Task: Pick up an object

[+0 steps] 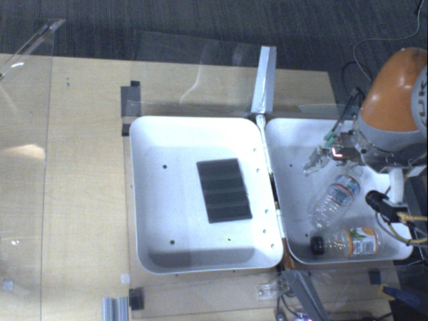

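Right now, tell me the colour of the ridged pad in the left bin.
Dark grey to black pad, seen in the camera view.

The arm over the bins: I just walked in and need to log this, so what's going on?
The gripper hangs over the right bin, beside a clear bottle lying there. A second bottle with a dark cap lies near that bin's front edge. Nothing is visibly held. A dark ridged block sits in the left bin.

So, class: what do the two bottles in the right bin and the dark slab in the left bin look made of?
Upper bottle: clear plastic, apparently; see-through, glinting. Lower bottle: similar, yellowish, dark cap. Dark slab: matte black, ridged; perhaps rubber or foam.
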You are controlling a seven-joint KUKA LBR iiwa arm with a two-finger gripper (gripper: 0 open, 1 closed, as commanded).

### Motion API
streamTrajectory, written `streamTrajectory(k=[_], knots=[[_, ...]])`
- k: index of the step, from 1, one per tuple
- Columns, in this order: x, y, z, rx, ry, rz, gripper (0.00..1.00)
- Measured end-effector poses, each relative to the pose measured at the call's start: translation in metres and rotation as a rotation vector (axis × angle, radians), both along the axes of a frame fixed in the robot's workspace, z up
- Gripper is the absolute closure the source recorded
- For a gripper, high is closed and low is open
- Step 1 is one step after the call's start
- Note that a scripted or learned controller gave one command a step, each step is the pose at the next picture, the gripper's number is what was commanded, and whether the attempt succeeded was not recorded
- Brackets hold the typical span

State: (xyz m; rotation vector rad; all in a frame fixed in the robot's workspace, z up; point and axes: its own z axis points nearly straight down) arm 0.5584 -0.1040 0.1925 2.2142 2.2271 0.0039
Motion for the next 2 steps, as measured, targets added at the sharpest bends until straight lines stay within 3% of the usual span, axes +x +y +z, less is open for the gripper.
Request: streamTrajectory(k=[1,2], knots=[[-0.005,-0.061,-0.041,-0.004,-0.010,0.098,0.00],[0.015,-0.096,-0.079,-0.020,-0.042,0.076,0.00]])
